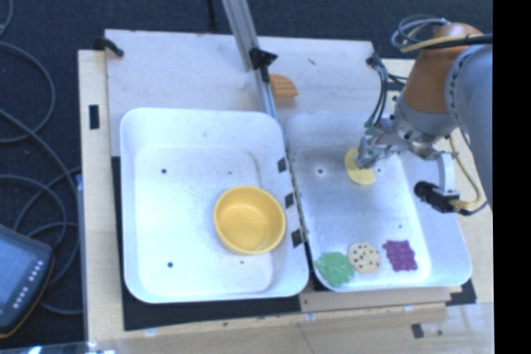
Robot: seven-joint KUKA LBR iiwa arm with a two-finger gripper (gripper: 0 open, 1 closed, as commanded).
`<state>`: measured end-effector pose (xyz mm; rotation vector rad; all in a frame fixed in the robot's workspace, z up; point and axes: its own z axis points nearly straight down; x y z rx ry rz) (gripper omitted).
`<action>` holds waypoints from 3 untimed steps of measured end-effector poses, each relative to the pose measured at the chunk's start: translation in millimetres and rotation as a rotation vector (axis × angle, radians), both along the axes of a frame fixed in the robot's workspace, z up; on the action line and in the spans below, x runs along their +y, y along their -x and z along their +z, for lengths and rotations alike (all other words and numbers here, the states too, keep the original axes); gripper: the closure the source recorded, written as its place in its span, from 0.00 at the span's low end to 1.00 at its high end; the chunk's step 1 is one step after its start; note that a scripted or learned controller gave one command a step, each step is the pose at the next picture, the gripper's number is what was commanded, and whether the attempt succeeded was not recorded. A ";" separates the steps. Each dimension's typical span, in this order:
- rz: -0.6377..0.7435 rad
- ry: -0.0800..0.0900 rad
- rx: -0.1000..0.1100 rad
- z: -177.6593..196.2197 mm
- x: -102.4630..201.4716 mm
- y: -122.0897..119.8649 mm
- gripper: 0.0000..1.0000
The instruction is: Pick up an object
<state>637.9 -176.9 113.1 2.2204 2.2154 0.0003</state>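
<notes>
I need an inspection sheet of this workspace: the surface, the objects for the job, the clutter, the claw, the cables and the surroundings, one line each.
Surface: wooden bench bearing a left shallow white bin and a right shallow white bin side by side.
Job's things: round yellow bowl in the left bin; flat yellow disc, green flat piece, speckled round cookie and purple flat piece in the right bin.
Clutter: orange rounded object behind the bins.
Claw: claw over the yellow disc; grip unclear.
Cables: black cables on the floor, left.
Surroundings: slanted metal rail; dark screen device at lower left.
</notes>
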 end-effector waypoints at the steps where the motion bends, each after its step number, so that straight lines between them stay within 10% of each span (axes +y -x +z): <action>1: 0.006 -0.003 -0.003 54.5 8.6 -5.8 1.00; 3: 0.008 -0.003 -0.001 164.4 8.2 -5.7 1.00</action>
